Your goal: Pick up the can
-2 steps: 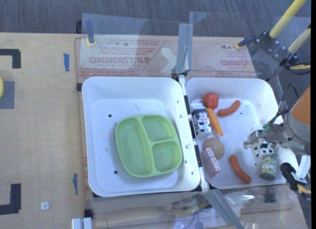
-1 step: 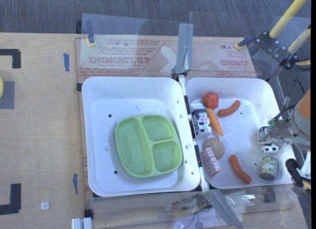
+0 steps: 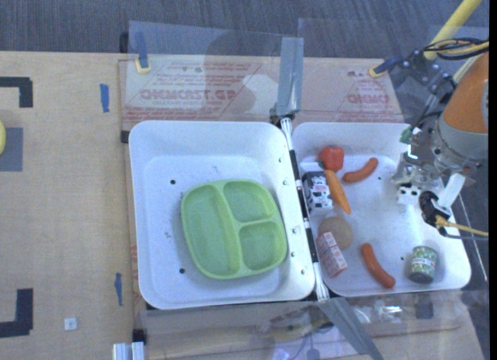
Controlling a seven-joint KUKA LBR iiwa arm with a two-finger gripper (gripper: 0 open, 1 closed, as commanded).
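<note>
**Gripper above the right bin, can resting apart from it**

The arm point(image 3: 466, 110) enters from the right edge of the camera view, its orange band visible above the wrist. The gripper point(image 3: 417, 188) hangs over the far-right part of the right bin point(image 3: 353, 289). Whether it is open or closed cannot be determined at this resolution, and nothing is visible in its grasp.

The can point(image 3: 423, 264) stands upright on the bin floor, nearer the camera than the gripper and well apart from it, in the bin's near-right corner. It has a green-patterned label and a pale top.

To the left of the gripper lie the other items in this bin: a sausage point(image 3: 361, 171) nearest, then a carrot point(image 3: 336, 188) with a red pepper point(image 3: 331, 156) at its far end. A second sausage point(image 3: 377, 265) lies to the left of the can. A small box point(image 3: 331, 251) rests near the bin's left wall.

The left bin point(image 3: 155, 157) holds a green divided tray point(image 3: 233, 228).
</note>
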